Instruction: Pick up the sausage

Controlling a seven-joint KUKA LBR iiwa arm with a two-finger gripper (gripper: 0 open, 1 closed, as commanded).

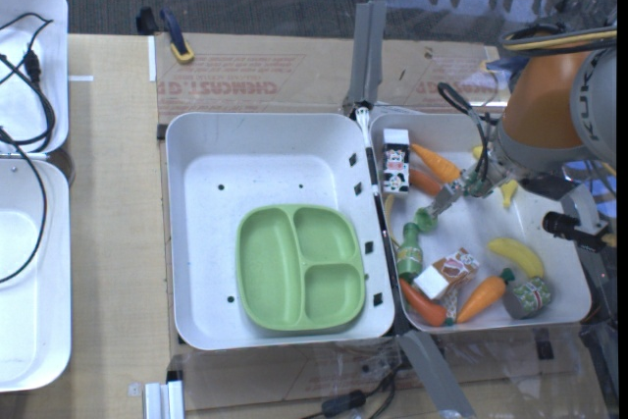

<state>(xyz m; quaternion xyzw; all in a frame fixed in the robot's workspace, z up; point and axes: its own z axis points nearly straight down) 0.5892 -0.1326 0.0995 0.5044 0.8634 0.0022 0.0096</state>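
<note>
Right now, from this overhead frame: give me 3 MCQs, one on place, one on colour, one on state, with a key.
1. Where does the divided plate sit?
A. In the left bin
B. In the right bin
C. On the cardboard

2. What colour is the divided plate?
A. White
B. Orange
C. Green

3. What is the state of the gripper?
A. Parked outside both bins
B. Lowered into the right bin among the toys
C. Resting on the divided plate

Key:
1 A, the plate lies on the floor of the left bin.
2 C, all of its compartments are light green.
3 B, its tip is down inside the right bin, near an orange carrot and a green bottle.
</note>
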